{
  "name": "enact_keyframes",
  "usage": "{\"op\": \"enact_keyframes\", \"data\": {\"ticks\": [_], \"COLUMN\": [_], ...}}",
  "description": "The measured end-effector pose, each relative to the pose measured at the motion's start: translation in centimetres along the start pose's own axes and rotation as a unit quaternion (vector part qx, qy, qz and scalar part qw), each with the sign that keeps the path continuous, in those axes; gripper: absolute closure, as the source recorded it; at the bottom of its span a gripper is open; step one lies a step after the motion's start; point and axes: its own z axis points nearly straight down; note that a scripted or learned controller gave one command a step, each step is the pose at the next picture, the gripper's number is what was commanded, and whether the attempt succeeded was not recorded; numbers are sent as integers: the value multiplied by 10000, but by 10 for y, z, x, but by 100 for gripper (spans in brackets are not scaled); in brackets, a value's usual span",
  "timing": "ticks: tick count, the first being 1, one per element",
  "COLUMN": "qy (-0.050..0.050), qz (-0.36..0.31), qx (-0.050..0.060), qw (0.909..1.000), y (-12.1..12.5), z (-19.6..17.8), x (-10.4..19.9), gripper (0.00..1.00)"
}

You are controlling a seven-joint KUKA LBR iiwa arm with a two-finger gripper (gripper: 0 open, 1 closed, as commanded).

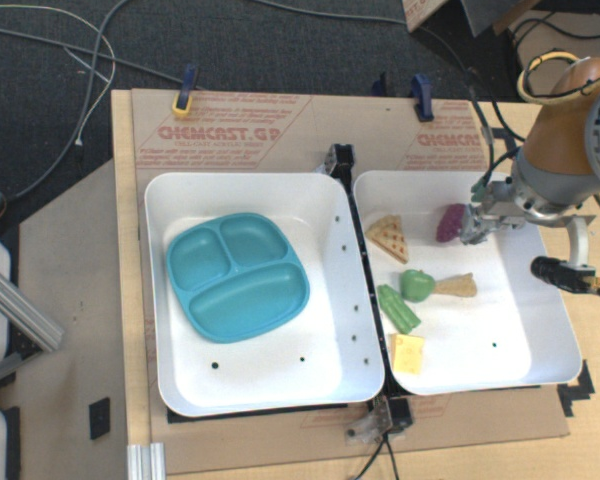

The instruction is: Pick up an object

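Look at the right bin (pixel 540 363) on the table (pixel 230 128). Your gripper (pixel 472 230) is down low near the back of it, right beside the purple toy (pixel 449 223). The purple toy looks like it touches the gripper on its left side, but it lies on the bin floor. You cannot tell if the tips are spread or pressed together, because the gripper's own body hides them. You also cannot tell if the purple toy sits between them.

So the job is not done yet. Nothing is lifted. The reach down looks finished or close to it. What is left is to close on a thing and raise it.

The other things lie loose in the same bin. The pizza slice (pixel 388 237) is near the middle wall. The green ball (pixel 417 285) sits next to the tan wedge (pixel 456 286), and they touch. The green pod (pixel 399 310) lies just below the ball. The yellow block (pixel 408 353) is near the front.

The left bin (pixel 180 378) holds a blue tray (pixel 238 276), well away from the gripper.
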Motion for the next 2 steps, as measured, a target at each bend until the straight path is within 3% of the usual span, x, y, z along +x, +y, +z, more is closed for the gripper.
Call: {"op": "enact_keyframes", "data": {"ticks": [2], "qy": [-17], "qz": [0], "qx": [-33], "qw": [10000], "y": [8], "z": [-108], "x": [-9], "gripper": [100]}}
